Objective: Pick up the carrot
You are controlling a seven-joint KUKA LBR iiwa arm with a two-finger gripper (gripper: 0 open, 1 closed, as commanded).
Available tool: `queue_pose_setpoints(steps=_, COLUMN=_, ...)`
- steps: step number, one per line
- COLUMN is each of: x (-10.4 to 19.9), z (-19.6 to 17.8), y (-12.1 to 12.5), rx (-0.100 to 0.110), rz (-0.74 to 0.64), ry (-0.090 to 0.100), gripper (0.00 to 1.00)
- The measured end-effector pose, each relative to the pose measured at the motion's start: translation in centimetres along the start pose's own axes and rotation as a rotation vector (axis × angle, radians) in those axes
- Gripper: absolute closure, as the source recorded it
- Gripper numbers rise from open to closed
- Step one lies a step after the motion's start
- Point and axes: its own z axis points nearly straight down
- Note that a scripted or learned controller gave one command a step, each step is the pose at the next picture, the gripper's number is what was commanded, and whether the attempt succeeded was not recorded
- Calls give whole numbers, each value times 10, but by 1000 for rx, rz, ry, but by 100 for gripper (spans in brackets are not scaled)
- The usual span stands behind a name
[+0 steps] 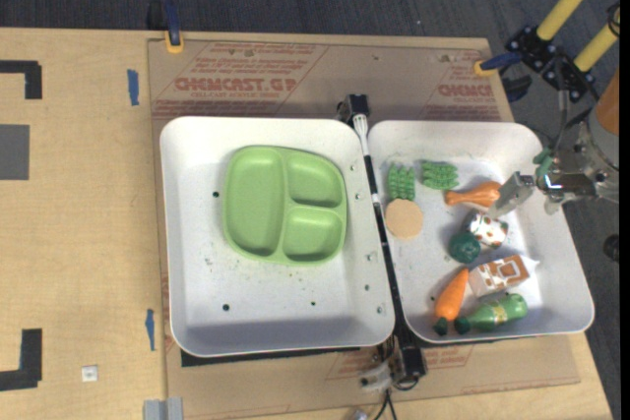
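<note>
In the right bin (576,280), gripper (512,195) hovers near chicken leg (474,197), grip state I cannot tell; carrot (452,293) lies w/ bottle (492,313) touching, so wrong pick is likely.

I see an orange carrot (453,293) with a green top at lower right, a lime-green plate (285,203) at centre-left, two white bins (187,241), and a tan round biscuit (404,218).

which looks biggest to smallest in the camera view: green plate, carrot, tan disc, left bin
1. left bin
2. green plate
3. carrot
4. tan disc
The carrot and the disc look close in size: the carrot is longer, the disc is wider, so their order is unsure.
</note>
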Motion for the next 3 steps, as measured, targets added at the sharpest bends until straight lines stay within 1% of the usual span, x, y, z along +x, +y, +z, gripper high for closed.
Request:
queue_pose_setpoints(steps=1, x=33, z=121, y=-22, rx=0, rz=-85, ry=0, gripper=0)
queue_pose_setpoints(steps=2, x=48, z=154, y=-30, rx=-8, rz=-262, ry=-4, gripper=0)
queue_pose_setpoints(steps=3, x=55, z=143, y=-28, rx=-15, rz=-267, ry=4, gripper=100)
